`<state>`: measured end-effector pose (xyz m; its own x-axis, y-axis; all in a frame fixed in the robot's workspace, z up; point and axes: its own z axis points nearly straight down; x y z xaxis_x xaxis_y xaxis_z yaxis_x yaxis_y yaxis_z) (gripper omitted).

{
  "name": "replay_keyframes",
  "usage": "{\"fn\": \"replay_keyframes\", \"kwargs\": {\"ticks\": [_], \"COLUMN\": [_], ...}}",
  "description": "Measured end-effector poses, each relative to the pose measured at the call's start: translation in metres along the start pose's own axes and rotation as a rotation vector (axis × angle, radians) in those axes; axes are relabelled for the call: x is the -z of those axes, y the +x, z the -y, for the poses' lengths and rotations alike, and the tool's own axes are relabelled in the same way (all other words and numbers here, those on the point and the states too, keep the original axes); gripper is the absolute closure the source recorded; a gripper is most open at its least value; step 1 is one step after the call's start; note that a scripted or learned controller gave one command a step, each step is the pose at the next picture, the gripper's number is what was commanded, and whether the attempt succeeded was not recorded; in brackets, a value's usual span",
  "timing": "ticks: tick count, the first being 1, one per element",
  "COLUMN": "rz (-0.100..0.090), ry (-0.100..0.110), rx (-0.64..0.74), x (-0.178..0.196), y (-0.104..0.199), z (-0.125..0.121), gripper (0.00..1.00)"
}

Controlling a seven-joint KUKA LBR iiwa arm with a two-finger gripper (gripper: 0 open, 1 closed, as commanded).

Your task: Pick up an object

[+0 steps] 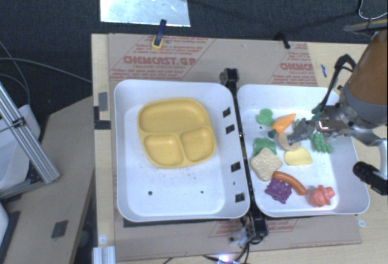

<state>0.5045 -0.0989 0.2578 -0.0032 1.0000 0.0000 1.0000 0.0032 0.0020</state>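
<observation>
While the arm reaches in from the right, the desk carries two white bins. Left bin: yellow divided tray. Right bin: toy foods in a cluster. Hand sits low among them, just beside the orange carrot and pale yellow piece; finger spread cannot be told. Nothing visibly gripped.

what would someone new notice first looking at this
A big yellow divided tray lies in the left bin. The right bin holds a bright scatter of toy food, with the gripper low among it beside an orange carrot and a pale yellow piece.
</observation>
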Motion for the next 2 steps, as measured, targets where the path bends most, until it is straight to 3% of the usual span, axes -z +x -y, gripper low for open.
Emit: {"fn": "replay_keyframes", "kwargs": {"ticks": [1, 2], "rz": [0.001, 0.000], "ry": [-0.019, 0.000], "rx": [0.005, 0.005], "x": [0.215, 0.182], "y": [0.029, 0.080], "z": [0.017, 0.017], "gripper": [0.00, 0.00]}}
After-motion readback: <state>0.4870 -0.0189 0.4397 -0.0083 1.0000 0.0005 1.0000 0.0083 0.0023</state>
